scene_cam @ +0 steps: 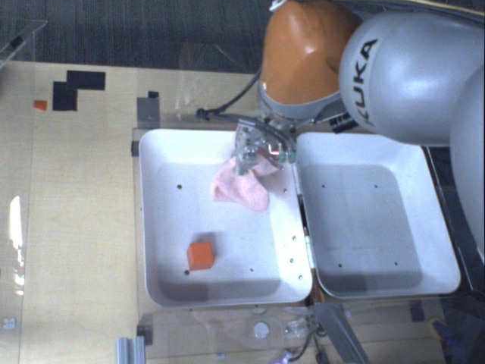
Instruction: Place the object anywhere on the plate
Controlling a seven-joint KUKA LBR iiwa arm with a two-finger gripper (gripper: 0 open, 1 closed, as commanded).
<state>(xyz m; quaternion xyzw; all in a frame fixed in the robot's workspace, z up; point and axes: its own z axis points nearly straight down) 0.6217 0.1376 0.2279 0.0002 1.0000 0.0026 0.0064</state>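
Camera view, from above at a slant. Gripper (250,160) sits low over the upper right part of the left bin (163,283), its tip against the top edge of a pink crumpled cloth (241,189). The cloth seems bunched up toward the fingers, but whether they are clamped on it or merely touching it I cannot tell; the wrist body hides the gap. Most of the cloth lies on the bin floor, trailing down and left from the gripper.

A small orange block (201,255) rests in the lower left part of the same bin, well apart from the cloth and the gripper. Right bin (443,279) lies just beside the left one, rims touching.

Progress, as a judgement: early. No plate can be made out (so the drop-off target is unclear), and neither candidate object has left the left bin. If the cloth is the object, the pick is at the contact stage at best; lift, carry and release all remain.

Writing: "KUKA" in black capitals on the grey arm (409,67) casing, reading upward along the shell. Nothing else legible
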